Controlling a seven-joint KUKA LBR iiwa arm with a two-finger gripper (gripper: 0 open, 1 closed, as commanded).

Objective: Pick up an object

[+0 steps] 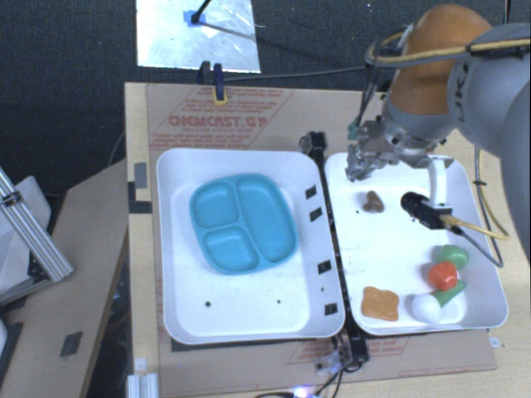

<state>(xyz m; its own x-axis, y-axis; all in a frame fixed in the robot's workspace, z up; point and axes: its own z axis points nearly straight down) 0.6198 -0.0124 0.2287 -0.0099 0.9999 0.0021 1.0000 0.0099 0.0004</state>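
Camera view: fingers point(358, 171) hang over the far left corner of the right bin point(390, 251); cannot tell how far they are spread or whether they grip anything. Brown lump point(372, 201) lies just in front of them, slightly right. Orange piece point(381, 303), white egg point(426, 308) and red item point(443, 274) lie well in front, rightward. Blue tray point(243, 222) in left bin point(249, 305), well to their left.

Dark floor point(66, 56), perhaps carpet; shiny sheet point(195, 23) lies on it.
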